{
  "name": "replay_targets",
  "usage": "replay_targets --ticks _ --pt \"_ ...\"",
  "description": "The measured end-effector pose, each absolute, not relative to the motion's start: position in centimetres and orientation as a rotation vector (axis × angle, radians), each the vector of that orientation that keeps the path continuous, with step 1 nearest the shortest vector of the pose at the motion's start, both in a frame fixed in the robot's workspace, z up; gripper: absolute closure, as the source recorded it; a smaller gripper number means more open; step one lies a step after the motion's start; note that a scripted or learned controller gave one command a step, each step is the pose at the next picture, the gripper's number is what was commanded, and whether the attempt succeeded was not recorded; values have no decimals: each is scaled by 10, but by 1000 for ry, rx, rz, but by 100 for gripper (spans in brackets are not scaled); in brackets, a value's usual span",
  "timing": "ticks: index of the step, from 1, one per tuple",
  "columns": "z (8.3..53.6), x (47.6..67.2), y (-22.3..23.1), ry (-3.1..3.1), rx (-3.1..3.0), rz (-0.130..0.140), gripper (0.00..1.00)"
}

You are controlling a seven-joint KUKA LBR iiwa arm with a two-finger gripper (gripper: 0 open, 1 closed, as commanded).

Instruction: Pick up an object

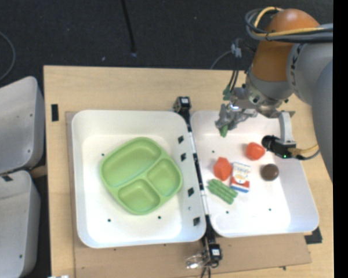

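Observation:
My gripper [226,124] hangs over the far left part of the right bin [290,213], reaching in from the grey arm with the orange band. A small green piece [223,132] shows right at its tip, and I cannot tell whether it is held. Below it in the same bin lie an orange-red lump [255,150], an orange-red wedge [222,168], a small white box with red and blue print [240,176], a brown round thing [269,172] and a green ridged piece [222,191].
The left bin [87,213] holds a light green divided plate [141,175]. A raised divider with black clips [191,172] runs between the bins. A black fitting [276,145] with a cable sits at the right bin's far right.

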State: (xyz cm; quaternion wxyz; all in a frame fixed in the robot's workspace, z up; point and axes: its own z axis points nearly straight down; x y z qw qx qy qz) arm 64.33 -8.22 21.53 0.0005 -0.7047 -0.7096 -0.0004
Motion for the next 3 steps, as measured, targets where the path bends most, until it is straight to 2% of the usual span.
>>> replay_targets --ticks 3 --pt "240 635 60 -2229 -2214 -3 100"
